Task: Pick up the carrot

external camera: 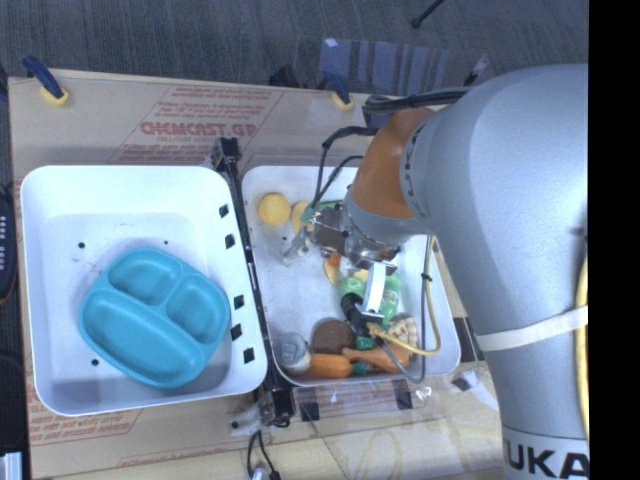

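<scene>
Carrot [330,366] in right bin's [262,268] near corner

A brown cardboard-covered bench [150,128] bears two shallow white bins, left [40,268] and right [285,183], side by side.

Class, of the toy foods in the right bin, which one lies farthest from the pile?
The yellow round fruit, alone near the right bin's far left corner.

Pretty even overhead light, kinda cool tint. White bins [60,198] bright, near blown out on rims. Soft shadow inside left bin's walls, darker under arm [500,218]. Whole frame soft, low-res; small stuff in right bin [290,298] mushy. Floor up top dim.
</scene>
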Available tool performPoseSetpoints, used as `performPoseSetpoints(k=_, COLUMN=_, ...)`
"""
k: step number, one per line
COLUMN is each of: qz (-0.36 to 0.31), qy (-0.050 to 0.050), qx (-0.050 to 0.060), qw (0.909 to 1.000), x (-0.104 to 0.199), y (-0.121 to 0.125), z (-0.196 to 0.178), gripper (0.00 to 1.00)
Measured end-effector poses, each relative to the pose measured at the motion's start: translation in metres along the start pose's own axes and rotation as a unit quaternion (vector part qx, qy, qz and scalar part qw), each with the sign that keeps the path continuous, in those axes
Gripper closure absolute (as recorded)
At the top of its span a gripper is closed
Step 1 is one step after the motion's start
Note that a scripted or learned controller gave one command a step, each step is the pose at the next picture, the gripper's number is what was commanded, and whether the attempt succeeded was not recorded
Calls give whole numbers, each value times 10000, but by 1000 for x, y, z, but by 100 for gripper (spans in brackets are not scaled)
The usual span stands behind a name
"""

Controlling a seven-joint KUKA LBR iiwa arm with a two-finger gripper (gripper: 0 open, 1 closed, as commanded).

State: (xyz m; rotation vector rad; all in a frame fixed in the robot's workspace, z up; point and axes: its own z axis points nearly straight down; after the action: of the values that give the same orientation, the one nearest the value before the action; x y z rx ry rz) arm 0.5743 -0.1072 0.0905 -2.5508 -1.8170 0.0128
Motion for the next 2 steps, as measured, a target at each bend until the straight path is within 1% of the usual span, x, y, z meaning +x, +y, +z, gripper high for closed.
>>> performPoseSetpoints(k=1, qz=1071, qy=-2, qx=-34, qw=9942, x=-20, y=26, z=-84, gripper=0)
performPoseSetpoints(k=2, qz=101, qy=5, qx=5, qw=9999, x=-13, y=-9, z=1, gripper=0)
